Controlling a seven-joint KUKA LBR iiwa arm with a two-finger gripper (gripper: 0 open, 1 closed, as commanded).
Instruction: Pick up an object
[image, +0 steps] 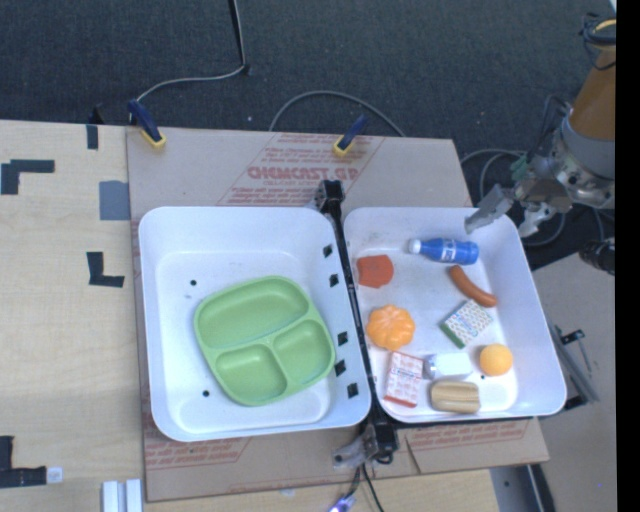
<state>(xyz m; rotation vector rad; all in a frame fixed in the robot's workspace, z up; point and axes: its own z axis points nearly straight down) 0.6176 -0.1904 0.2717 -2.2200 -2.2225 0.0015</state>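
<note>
The right bin (535, 300) holds several small items: a blue bottle (443, 250) lying on its side, a red piece (375, 270), a sausage (472, 285), an orange mandarin (390, 326), a green-and-white box (467, 322), a small orange ball (495, 359), a red-and-white carton (403, 378) and a bread roll (455, 396). My gripper (512, 214) hangs over the bin's far right corner, just up and right of the blue bottle. It is open, with nothing between its fingers.
The left bin (165, 260) holds a green divided plate (265, 340). A black divider (345, 290) joins the two bins. Cables run behind the bins, and clamps (148, 128) hold the cardboard sheet underneath.
</note>
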